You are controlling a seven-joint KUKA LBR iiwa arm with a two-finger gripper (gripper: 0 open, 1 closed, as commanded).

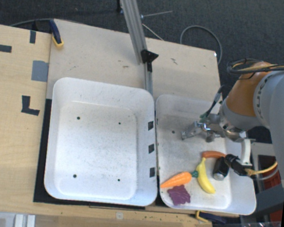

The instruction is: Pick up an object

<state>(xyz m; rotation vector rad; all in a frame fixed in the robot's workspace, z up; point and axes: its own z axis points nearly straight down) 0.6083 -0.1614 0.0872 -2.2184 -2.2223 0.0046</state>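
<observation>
Two shallow white plastic bins sit on the desk, the left bin (pixel 97 135) and the right bin (pixel 173 151). Near the right bin's front lie one orange plastic carrot (pixel 176 180), one yellow plastic banana (pixel 205 178), one purple lumpy toy (pixel 179 194) and one red-orange sausage-shaped toy (pixel 213 154). The grey arm (pixel 248 98) reaches in from the right. Its gripper (pixel 188 134) is over the right bin's middle, apart from the toys; how wide it stands cannot be told.

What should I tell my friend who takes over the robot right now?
The hand hangs above the far part of the right white plastic bin, apart from the toys, carrying nothing visible.
Things: orange toy carrot, yellow toy banana, purple lumpy toy and small orange-red stick, all in that bin's nearer half.
Done: nothing picked up yet.
Left: go to one toy, grab it, lift it.
</observation>
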